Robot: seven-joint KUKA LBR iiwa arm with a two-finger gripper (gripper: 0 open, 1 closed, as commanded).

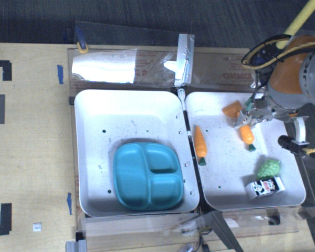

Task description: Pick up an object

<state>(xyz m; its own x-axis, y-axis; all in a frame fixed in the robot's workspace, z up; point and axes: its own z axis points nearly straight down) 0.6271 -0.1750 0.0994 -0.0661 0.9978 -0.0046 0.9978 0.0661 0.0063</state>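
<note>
The small carrot (247, 135) lies in the right bin (220, 188), toward its far right part, its green stub pointing toward the near edge. The gripper (250, 114) hangs just above and beside the carrot's orange end, reaching in from the right on the grey arm (304, 83) with its orange band. Whether the jaws are open or shut, and whether they have hold of anything, I cannot tell from this angle, since the metal parts blur together there. An orange block (232, 109) sits just left of the gripper, near the far wall of the same bin. A longer carrot (200, 144) lies along the left side of that bin, close to the divide between the two bins. Nearer the front right corner rest a green lumpy piece (269, 168) and, just in front of it, a small black and white carton (265, 187) on its side. The left bin (94, 119) holds a blue divided plate (147, 176) in its near half
</note>
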